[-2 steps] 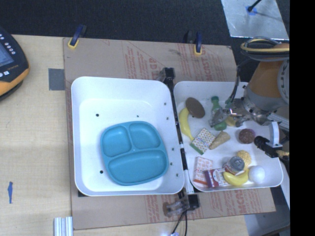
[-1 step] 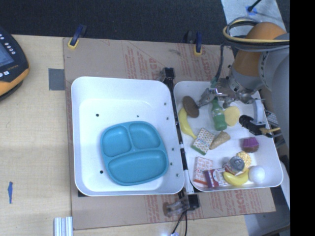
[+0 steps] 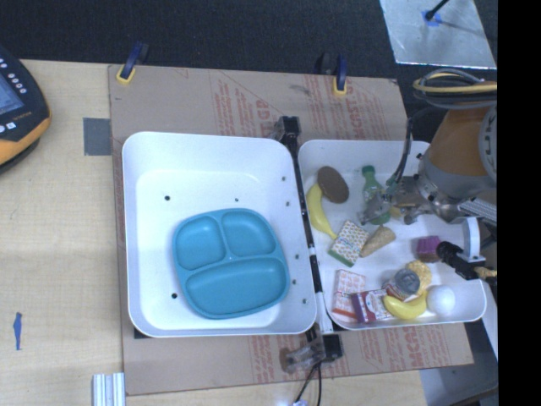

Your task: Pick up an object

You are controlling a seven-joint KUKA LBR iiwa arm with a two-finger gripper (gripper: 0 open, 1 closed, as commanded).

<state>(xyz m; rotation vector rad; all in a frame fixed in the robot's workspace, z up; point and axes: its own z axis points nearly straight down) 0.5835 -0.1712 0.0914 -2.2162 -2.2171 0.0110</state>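
We see grey arm's fingers (image 3: 382, 208) low in right white bin (image 3: 338, 149), by small green bottle (image 3: 369, 180) & tan wedge (image 3: 378, 240); can't tell if apart or together. Blue divided plastic plate (image 3: 231, 262) in left bin (image 3: 144, 235).

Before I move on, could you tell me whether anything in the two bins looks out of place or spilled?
Nothing looks spilled or damaged. The blue divided plate lies flat in the left bin. The toy food is a loose jumble in the right bin, all inside its walls. The end effector sits low among those items.
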